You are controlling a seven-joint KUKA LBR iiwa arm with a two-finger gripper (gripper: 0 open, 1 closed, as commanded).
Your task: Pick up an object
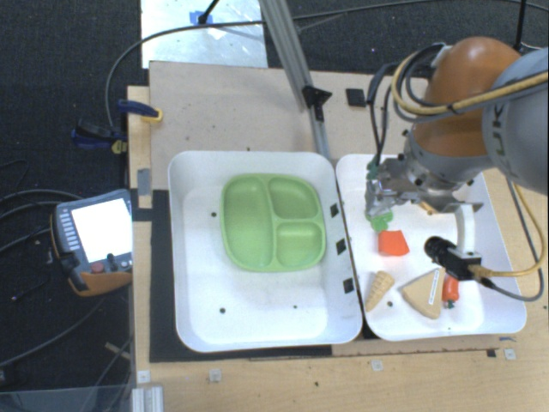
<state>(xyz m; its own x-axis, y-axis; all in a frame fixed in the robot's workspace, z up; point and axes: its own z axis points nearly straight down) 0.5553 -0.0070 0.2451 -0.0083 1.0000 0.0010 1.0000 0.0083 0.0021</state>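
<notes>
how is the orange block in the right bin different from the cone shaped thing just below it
The orange block is vivid orange and boxy, with flat faces; the tan ridged cone is pale and tapers to a point. The block sits nearer the gripper; the cone lies nearer the bin's front edge. Both rest loose in the right white bin.

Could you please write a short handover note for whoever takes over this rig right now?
End effector: low in the right bin, at its upper left, right over a small green object. Whether it grips that object cannot be told.
Right bin also holds an orange block, a cone-shaped piece, a tan wedge and a small orange-red piece.
Left bin holds a green divided plate.
Done: the arm has reached the objects. Left: a confirmed grasp and lift.
</notes>
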